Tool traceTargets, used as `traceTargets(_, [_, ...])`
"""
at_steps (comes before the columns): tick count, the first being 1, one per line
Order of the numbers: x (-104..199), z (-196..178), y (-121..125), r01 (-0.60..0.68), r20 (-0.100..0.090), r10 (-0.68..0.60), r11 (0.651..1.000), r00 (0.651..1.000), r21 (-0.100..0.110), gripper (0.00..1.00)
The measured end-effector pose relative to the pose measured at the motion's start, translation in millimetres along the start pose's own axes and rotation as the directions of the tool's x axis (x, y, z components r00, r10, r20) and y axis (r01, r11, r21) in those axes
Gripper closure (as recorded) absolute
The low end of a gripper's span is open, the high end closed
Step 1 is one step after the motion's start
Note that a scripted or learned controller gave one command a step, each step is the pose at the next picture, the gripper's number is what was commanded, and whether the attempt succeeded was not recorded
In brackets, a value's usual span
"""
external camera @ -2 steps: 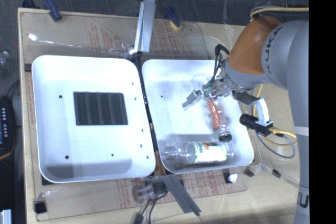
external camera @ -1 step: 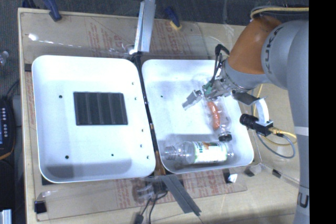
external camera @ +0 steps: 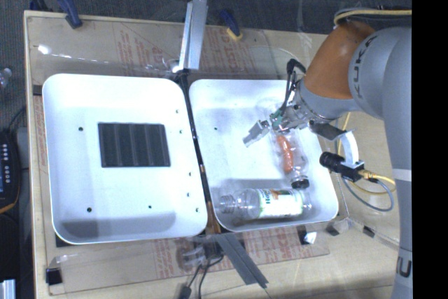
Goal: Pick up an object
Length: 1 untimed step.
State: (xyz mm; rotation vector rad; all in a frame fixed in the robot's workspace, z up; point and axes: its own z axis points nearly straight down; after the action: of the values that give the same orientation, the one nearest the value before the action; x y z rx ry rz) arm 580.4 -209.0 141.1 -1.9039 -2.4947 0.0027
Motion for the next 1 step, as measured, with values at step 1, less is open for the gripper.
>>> traceTargets(1, [0.0,0.0,0.0,0.000,0.000,0.000,1.000,1.000,0.000,0.00])
